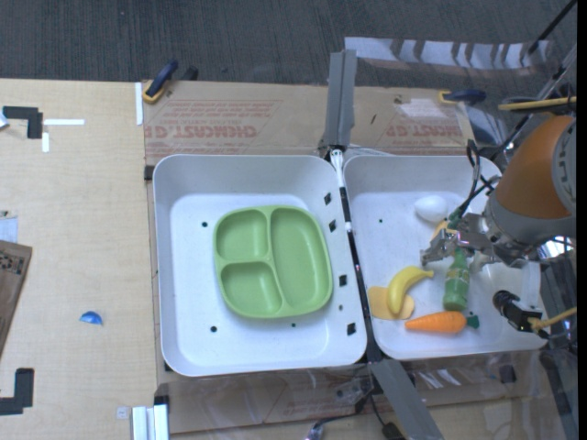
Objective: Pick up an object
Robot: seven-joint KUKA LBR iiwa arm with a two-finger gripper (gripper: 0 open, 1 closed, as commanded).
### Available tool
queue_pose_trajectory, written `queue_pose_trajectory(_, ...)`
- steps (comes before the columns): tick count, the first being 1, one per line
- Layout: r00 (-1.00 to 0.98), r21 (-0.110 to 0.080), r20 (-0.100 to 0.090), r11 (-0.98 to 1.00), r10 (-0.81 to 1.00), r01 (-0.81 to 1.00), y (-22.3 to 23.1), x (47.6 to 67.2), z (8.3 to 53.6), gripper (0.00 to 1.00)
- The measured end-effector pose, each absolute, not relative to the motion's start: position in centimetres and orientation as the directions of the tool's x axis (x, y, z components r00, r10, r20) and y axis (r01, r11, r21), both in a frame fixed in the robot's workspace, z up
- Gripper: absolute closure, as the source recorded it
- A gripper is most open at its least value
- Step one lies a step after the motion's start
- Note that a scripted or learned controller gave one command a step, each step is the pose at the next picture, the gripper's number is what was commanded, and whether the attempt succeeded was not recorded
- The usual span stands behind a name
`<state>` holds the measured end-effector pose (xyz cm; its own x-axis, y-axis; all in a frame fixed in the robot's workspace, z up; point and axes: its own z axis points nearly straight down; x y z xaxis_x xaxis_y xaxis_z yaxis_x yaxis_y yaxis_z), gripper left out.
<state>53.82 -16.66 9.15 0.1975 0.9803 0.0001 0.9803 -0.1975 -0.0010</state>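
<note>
Two white bins sit side by side on a table; the left bin (174, 273) holds a green plate (273, 261). In the right bin (385, 204), the tool (451, 242) hovers over a green bottle (456, 284), with a banana (404, 287) at its 9 o'clock, a carrot (437, 323) at 6 and an egg (429, 208) at 12. I cannot tell the tool's grip; nothing looks lifted yet.

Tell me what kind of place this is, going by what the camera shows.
Most likely a robotics lab set up for bin-picking trials. A robot arm reaches over two white bins on a workbench, the right bin holds toy food such as a banana and a carrot, and flattened cardboard lies under the bins.
</note>
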Motion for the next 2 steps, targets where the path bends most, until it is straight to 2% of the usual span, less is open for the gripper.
queue_pose_trajectory(1,0.200,-0.003,0.000,-0.200,0.980,0.980,-16.7,53.8,10.0,1.00)
queue_pose_trajectory(2,0.192,-0.003,-0.001,-0.192,0.981,0.981,-7.7,54.7,19.1,1.00)
